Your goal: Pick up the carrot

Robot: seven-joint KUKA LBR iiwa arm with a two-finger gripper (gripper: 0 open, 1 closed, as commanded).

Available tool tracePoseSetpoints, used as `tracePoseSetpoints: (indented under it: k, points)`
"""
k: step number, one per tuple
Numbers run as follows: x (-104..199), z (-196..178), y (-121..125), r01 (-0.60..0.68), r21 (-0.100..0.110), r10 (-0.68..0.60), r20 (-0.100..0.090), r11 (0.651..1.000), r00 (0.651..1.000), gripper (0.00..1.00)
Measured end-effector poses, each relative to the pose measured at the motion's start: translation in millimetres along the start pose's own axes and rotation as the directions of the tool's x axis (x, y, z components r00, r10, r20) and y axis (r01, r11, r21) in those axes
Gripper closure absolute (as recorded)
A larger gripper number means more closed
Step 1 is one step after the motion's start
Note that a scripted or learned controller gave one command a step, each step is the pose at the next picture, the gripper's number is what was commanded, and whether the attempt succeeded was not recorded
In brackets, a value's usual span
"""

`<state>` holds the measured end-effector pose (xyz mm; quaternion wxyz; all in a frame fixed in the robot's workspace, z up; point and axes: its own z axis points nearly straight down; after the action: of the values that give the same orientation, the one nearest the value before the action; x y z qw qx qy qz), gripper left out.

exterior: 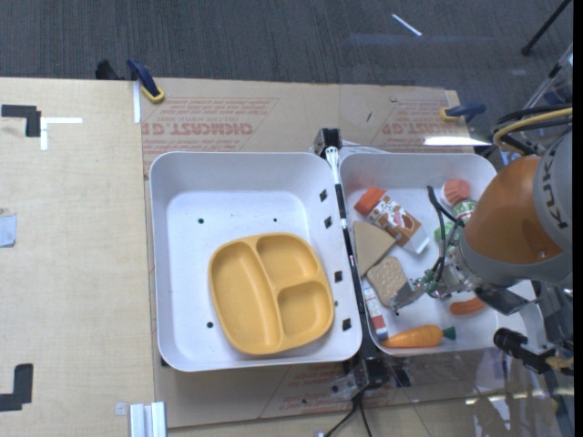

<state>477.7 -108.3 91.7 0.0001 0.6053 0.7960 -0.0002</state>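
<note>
camera view from above the bench has both white bins side by side, and i'm looking down at a slant. the left bin [173, 244] holds a yellow divided plate [271, 291], three compartments, sitting toward the near right of that bin. the right bin [401, 162] is the busy one. the carrot [415, 337] lies flat along the near wall of the right bin, orange, its thick end with a bit of green toward the right and its tip pointing left toward the divider between the bins.

the arm [515, 217] comes in from the right, its orange band big in the frame, and the gripper [428, 283] hangs low over the middle of the right bin. the carrot lies nearer the camera than the gripper, close by but apart from it, with nothing of the carrot between the fingers. whether those fingers are apart or together i can't tell; they're dark and tangled up with the clutter under them.

just left of the gripper is a tan slice of bread [386, 280]. farther back lies an orange and white carton [390, 217], tilted. a small reddish sausage-like piece [468, 306] sits just right of the gripper, and a round red and white item [455, 190] rests near the far wall, partly behind the arm.
</note>
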Motion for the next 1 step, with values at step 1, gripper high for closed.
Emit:
tracePoseSetpoints:
  k: [1]
  points:
    - [3.8,-0.1,1.9,0.36,-0.001,-0.36,0.0,0.933,0.933,0.0]
